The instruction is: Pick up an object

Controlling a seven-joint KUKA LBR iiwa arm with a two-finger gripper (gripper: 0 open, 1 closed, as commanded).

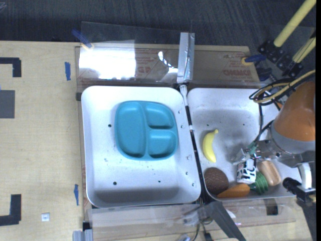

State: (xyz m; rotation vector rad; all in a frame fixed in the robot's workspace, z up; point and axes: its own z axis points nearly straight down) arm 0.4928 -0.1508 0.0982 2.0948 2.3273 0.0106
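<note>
Fingers (pixel 244 157) hard to read, perhaps over black-white toy (pixel 246 173).

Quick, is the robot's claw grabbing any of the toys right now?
Gripper: low in the right bin by the toys; open or shut cannot be told.

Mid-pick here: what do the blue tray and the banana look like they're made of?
The blue tray looks like moulded plastic, matte: one even colour, with rounded, pressed-in compartments. The banana is probably a plastic toy: flat, uniform yellow with no spots, though real fruit can't be ruled out from this view.
</note>
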